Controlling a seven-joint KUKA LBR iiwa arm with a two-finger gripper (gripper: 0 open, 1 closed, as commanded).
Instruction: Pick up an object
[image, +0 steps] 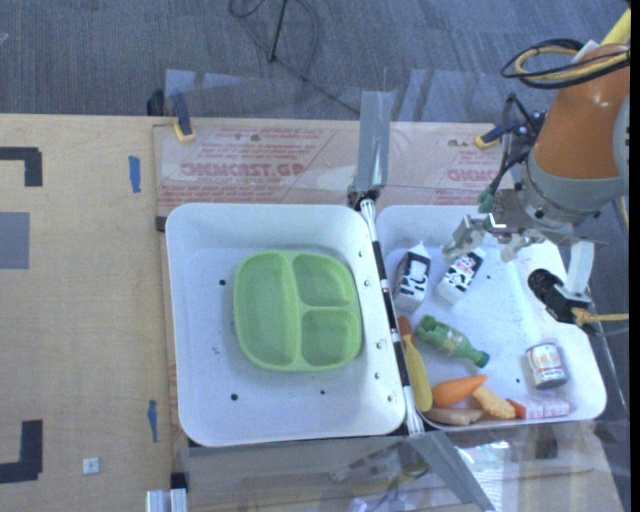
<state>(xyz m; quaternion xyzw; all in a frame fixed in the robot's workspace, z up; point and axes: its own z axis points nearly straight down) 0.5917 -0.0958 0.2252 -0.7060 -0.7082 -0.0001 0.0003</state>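
1. Hovering over the right bin (590, 395), my gripper (487, 232) is sitting at its upper edge, fingers spread apart and holding nothing.
2. I am seeing 2 small cartons, 1 cow-patterned (458, 276) just below the fingertips, 1 black-and-white (412, 277) to its left.
3. I am noting a green divided plate (298, 310) lying in the left bin (195, 330).
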